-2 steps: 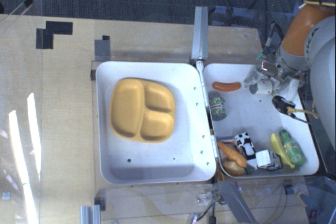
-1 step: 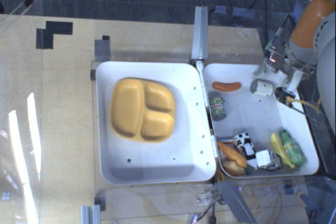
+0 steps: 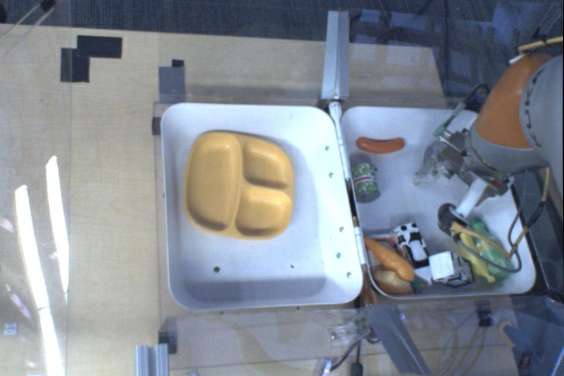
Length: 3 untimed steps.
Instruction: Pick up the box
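1. Claw. The claw (image 3: 437,165) sits over the right bin (image 3: 529,282), above a bare patch of its white floor in the upper half. The grey arm (image 3: 502,150) with its orange band enters from the right edge of the view. How far the claw is open cannot be told from this angle, nor whether it has hold of anything.

2. Task item. The box (image 3: 410,242), small and patterned black and white, lies on the floor of the same bin. It is below the claw in the view and slightly to its left, apart from it, with bare floor between the two.

3. Items near the claw, same bin.
- Sausage (image 3: 381,144): left of the claw and a little above it, lying flat near the bin's far wall.
- Can (image 3: 365,179): left of the claw, close to the divider between the bins.
- Carrot (image 3: 388,254): below and left of the claw, just beside the box.
- White packet (image 3: 444,267): directly below the claw, past the box, near the bin's front wall.
- Green and yellow pieces (image 3: 483,249): below and right of the claw.

4. Far side. The left bin (image 3: 256,286) lies well to the left of the claw and holds a yellow divided tray (image 3: 238,185).
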Available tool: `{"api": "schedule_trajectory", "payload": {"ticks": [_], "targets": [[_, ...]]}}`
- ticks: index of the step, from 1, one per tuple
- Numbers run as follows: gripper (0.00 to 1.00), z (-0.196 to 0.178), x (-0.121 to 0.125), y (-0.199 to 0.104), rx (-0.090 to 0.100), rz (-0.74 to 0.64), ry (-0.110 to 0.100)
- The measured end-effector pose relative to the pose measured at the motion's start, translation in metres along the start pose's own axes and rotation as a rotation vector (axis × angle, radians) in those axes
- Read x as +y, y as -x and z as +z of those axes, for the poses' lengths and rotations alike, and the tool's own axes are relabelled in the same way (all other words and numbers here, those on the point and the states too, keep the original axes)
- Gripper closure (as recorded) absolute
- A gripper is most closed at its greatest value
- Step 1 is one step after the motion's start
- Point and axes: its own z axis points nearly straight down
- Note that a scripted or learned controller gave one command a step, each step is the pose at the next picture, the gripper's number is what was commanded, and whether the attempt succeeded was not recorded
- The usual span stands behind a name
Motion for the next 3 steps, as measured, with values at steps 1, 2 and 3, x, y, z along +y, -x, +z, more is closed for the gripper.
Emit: {"api": "schedule_trajectory", "payload": {"ticks": [1,2,3], "targets": [[0.0,0.0,0.0,0.0,0.0,0.0,0.0],[0.0,-0.221,0.023,-0.025,-0.002,-0.024,0.002],[0.0,-0.117,-0.077,-0.003,-0.004,0.058,-0.005]]}}
